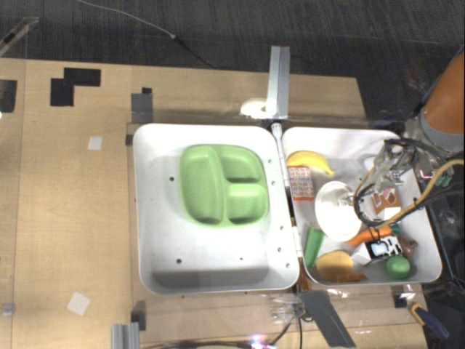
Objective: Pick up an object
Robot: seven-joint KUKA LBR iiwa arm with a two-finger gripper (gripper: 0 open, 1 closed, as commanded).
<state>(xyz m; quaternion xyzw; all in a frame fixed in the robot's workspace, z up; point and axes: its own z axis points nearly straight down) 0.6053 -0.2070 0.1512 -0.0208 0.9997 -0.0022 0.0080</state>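
1. I see the wooden worktop [65,217] spreading out to the left, with black patches near its far left corner and two white bins sitting side by side toward the right.
2. The left bin [156,260] carries one thing, a green divided tray [221,184], lying flat just far of the bin's middle.
3. The right bin [356,140] is crowded, and its contents sit mostly in the near half.
4. The arm [443,111] comes in from the right, its orange band at the far right edge, with cables looping down over the right bin.
5. The end effector [389,169] hangs over the right side of the right bin, above a small orange-and-white packet; wires and glare hide its tips, so I cannot tell how wide it stands or whether it has hold of anything.
6. A white bowl [336,208] sits at the middle of the right bin, just left of the end effector.
7. A yellow banana [309,161] lies at the far left of that bin, touching a small printed packet [301,182] just near of it.
8. Along the near edge I make out a green cylinder [313,244], a tan rounded piece [336,262], an orange carrot shape [365,235] and a green ball [397,267].
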